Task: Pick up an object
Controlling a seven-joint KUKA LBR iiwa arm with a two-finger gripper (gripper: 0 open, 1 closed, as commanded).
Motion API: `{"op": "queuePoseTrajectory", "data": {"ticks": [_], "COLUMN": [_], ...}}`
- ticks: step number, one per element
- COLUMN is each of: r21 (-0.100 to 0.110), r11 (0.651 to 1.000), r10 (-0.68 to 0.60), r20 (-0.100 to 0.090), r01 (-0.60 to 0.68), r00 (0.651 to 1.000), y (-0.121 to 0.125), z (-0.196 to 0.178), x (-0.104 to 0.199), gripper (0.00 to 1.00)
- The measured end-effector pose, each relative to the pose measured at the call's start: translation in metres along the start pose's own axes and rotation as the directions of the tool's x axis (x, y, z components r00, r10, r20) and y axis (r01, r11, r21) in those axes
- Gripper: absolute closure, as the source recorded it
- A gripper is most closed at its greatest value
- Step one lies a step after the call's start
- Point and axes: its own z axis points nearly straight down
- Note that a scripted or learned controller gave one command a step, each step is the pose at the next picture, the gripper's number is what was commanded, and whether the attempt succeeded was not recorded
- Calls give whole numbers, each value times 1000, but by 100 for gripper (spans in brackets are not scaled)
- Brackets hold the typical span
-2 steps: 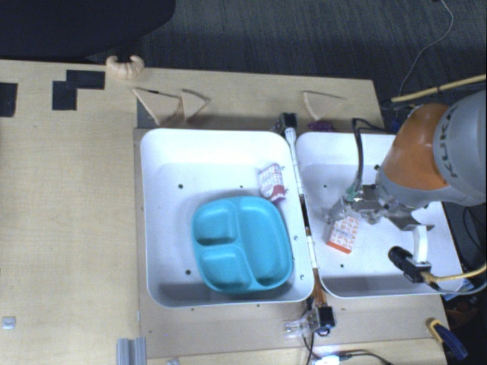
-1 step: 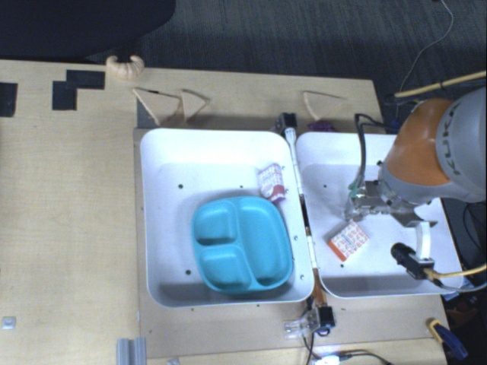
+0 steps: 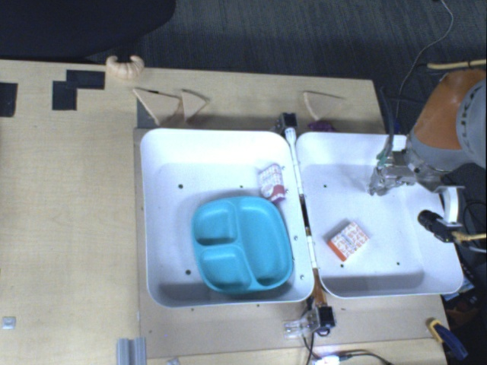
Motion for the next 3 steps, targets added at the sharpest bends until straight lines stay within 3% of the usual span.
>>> {"op": "queuePoseTrajectory", "data": {"ticks": [1,2,3], "r21": [1,3,-6], "r11": [1000,1000,1000], "r10": [-1,0,1], "r20": [-1,0,2], "r01": [1,0,-1], "r00": [1000,1000,1000], "y": [0,-65,-120], "z": [0,-10,15], "x": [1,-15,14], "gripper": [0,0,0]}}
